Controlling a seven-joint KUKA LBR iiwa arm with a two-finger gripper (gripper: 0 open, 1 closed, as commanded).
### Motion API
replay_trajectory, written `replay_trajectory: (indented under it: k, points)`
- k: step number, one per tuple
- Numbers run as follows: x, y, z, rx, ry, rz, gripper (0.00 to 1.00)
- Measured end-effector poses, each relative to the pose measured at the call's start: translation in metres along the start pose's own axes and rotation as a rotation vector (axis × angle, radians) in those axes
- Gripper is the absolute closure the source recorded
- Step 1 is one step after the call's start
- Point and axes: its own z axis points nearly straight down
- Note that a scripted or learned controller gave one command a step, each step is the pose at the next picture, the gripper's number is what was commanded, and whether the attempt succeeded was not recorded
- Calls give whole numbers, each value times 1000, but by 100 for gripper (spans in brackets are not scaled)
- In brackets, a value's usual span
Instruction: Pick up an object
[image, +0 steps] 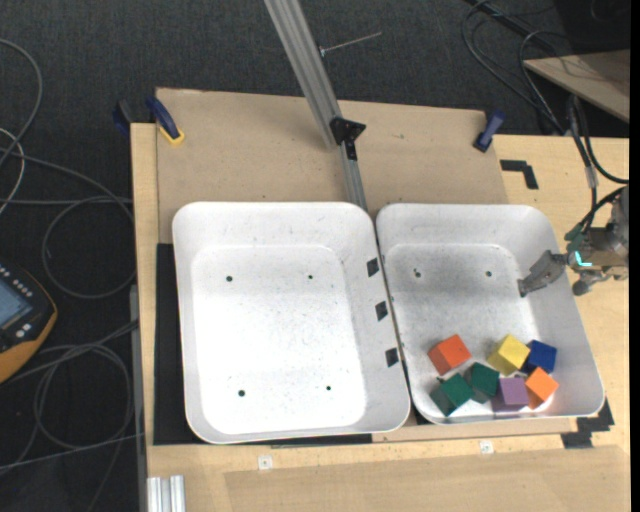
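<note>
Seven small blocks huddle at the near edge of the right bin, touching; probably light, rigid, slick-faced. The orange block on the left stands freest, so pinch its flat sides. Gripper at the bin's right edge: fingers unreadable.

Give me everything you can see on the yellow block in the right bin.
The yellow block is a small cube, matte, plain-faced, looking like painted wood or foam. It sits slightly turned in the near right part of the right bin, packed among others: the blue block on its right, the purple block and green block just in front.
</note>
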Motion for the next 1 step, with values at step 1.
replay_trajectory:
  k: [1]
  points:
    - [-8,-6,57,5,1,2,0]
